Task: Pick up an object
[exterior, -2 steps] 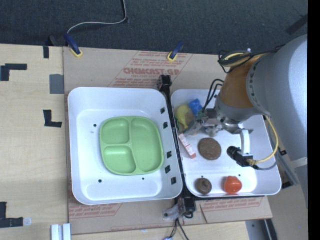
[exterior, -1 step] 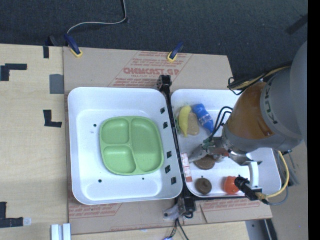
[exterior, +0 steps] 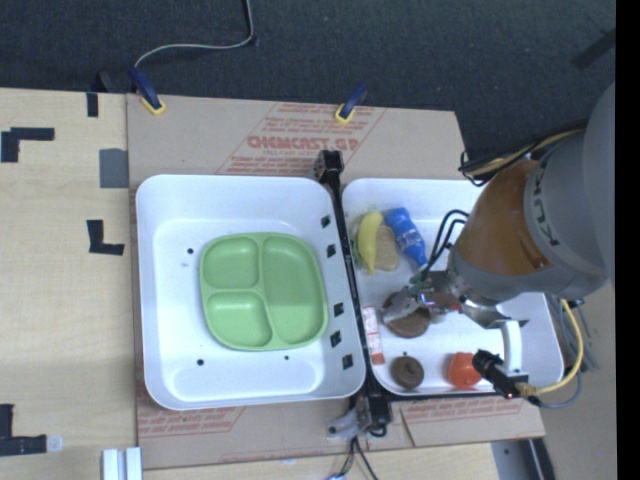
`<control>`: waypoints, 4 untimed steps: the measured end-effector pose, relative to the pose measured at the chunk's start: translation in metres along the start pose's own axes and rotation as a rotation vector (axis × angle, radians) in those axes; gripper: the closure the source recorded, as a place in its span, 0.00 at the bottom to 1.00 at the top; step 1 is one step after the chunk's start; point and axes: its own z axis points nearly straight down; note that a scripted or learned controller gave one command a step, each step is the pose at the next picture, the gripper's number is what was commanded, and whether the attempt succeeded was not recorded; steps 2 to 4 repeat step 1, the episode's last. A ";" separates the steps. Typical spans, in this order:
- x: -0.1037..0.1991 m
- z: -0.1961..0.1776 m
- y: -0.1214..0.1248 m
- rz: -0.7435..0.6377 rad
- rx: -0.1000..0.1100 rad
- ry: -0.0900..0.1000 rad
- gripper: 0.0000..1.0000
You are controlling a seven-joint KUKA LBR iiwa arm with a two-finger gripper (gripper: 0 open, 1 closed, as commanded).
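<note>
In the right bin (exterior: 540,333), the gripper (exterior: 412,306) sits over a brown puck (exterior: 407,322); its grip state cannot be told.

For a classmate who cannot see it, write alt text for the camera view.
A grey robot arm reaches from the right into the right bin, its gripper low over a brown round object. Nearby lie a banana, blue item, orange item; the left bin holds a green divided tray.
</note>
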 end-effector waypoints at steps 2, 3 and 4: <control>0.047 -0.089 0.082 -0.003 0.001 0.002 1.00; 0.047 -0.089 0.082 -0.003 0.001 0.002 1.00; 0.047 -0.089 0.082 -0.003 0.001 0.002 1.00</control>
